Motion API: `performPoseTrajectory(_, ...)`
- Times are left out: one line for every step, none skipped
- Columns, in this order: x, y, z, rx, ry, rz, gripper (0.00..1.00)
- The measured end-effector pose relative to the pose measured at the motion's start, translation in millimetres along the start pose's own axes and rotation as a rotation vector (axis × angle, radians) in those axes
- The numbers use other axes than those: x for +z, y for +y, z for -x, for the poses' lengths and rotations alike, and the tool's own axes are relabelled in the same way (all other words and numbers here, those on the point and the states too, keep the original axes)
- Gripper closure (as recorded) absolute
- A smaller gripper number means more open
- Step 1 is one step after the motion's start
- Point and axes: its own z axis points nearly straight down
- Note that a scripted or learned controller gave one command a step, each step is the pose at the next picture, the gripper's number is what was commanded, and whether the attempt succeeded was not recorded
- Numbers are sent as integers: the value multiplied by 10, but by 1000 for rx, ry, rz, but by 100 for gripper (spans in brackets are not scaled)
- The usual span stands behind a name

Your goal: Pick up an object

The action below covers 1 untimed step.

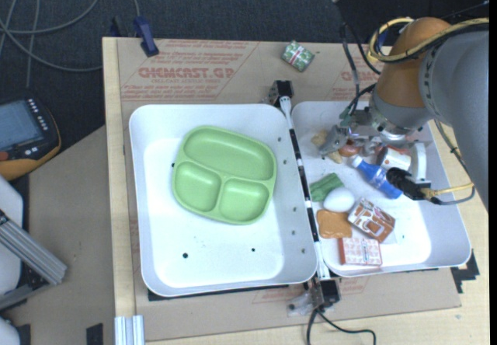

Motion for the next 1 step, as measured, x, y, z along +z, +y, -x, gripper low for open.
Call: performPoseTrajectory(-101,-1,0,-1,0,-1,100)
